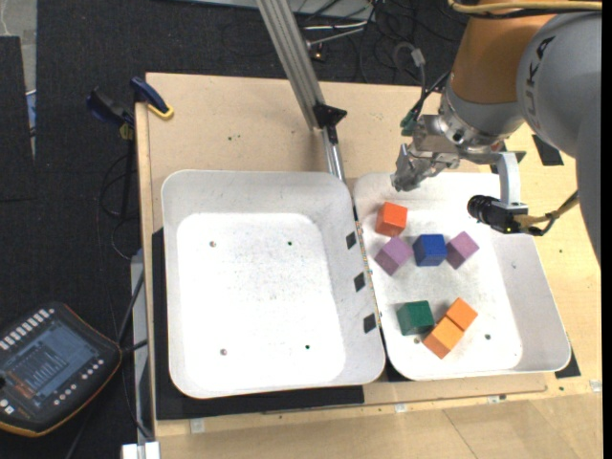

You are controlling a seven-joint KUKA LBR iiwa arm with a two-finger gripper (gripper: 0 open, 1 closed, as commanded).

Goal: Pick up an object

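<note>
The wooden bench bears two white bins side by side.

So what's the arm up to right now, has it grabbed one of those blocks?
Gripper above right bin's far edge, nothing seen in it. Nearest: orange block, loose. Purple block close beside.

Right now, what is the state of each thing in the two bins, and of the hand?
hand: above right bin's far end, holds nothing
red-orange cube: loose, nearest the hand
two purple cubes: loose, either side of blue
blue cube: loose
green cube: loose
two orange cubes: touching
left bin: no blocks
</note>
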